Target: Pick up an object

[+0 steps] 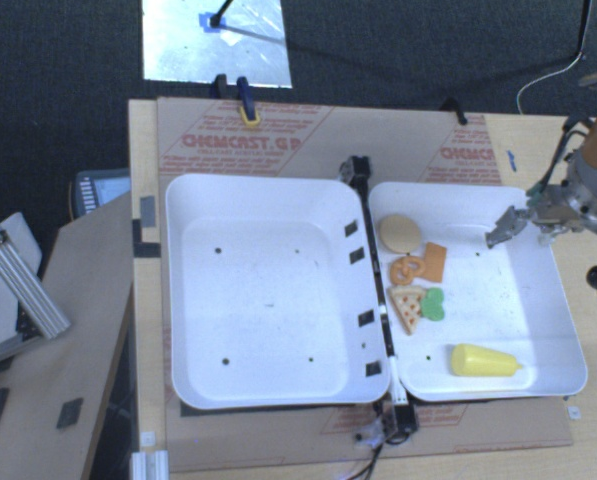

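Red print reading "CHEMCAST GP" stands on the brown board (pixel 278 133) under the bins, repeated at its right.

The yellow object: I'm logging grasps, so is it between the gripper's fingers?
No, the yellow object lies on the floor of the right bin near its front, well apart from the gripper.

Both bins are plain white, the left bin (pixel 268 298) and the right bin (pixel 538 308). In the right one, a tan round bun (pixel 400 233) lies at ten o'clock, with an orange cracker (pixel 434 262), a brown pretzel (pixel 407 268), a speckled orange pizza slice (pixel 408 310) and a green piece (pixel 434 304); a yellow wedge (pixel 485 361) lies at six o'clock.
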You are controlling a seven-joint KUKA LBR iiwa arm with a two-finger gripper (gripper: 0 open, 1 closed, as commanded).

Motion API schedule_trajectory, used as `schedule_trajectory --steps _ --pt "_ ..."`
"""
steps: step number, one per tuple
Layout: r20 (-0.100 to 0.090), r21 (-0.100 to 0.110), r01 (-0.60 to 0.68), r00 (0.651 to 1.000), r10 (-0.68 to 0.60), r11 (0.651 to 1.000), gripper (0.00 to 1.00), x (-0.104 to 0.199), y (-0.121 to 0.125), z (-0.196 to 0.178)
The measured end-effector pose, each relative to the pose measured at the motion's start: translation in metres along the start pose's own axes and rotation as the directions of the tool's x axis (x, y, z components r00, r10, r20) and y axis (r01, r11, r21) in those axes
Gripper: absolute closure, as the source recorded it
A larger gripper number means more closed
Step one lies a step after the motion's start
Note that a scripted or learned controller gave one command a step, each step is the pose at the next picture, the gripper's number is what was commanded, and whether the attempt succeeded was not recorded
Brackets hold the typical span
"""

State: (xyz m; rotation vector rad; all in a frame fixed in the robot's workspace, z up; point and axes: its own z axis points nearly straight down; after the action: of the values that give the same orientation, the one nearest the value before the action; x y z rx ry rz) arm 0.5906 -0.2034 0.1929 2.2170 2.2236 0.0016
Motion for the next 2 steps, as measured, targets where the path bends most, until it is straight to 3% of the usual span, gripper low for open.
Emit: schedule_trajectory --steps 1,2 --pt "0.007 -0.020 0.005 1.000 -0.005 1.000 0.00 -0.003 0.065 -0.177" --pt "0.007 -0.019 0.003 1.000 -0.003 1.000 0.00 0.002 0.020 -0.344"
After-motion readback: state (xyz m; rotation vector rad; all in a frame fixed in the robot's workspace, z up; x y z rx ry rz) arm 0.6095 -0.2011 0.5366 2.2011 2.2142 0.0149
